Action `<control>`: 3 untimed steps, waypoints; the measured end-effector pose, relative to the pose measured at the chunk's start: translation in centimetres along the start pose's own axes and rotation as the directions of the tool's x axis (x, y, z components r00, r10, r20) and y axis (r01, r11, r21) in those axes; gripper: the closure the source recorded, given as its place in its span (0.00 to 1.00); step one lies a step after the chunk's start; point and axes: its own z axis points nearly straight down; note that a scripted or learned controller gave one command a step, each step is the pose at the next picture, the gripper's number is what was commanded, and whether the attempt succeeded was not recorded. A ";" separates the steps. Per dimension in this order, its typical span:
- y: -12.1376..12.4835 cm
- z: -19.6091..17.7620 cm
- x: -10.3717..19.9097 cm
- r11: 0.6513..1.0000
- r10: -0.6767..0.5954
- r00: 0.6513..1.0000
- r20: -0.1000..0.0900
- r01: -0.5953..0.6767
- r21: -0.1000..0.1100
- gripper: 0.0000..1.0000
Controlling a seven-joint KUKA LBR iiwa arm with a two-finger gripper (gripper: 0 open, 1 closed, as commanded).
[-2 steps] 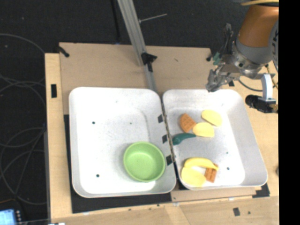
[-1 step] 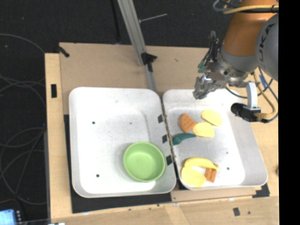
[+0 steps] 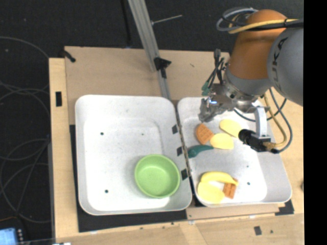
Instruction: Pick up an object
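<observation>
White plastic makes up the 2 shallow bins set side by side on the wooden bench. The left bin holds 1 thing, a green bowl, upright near its front right corner. A grey metal pole slants down from the top of the view toward the seam between the bins.

In the right bin, close to the dividing wall, lies an orange ridged piece, with a teal handle-shaped object just in front of it. Beside these sit 2 pale yellow oval pieces, 1 touching the orange piece's right side and the other a little farther back. Near the front wall rests a yellow banana-like item with a small orange block against it.

The gripper hangs over the rear left part of the right bin, just behind the orange ridged piece; whether its fingers are parted or closed I cannot tell, and nothing is visibly held. A black fitting sits to its right.
</observation>
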 end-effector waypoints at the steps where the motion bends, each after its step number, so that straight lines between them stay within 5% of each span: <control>1: -2.9 -0.4 3.8 1.000 -0.002 1.000 -0.002 0.002 -0.001 1.00; 3: -7.2 0.4 12.2 1.000 -0.002 1.000 -0.002 0.002 0.000 1.00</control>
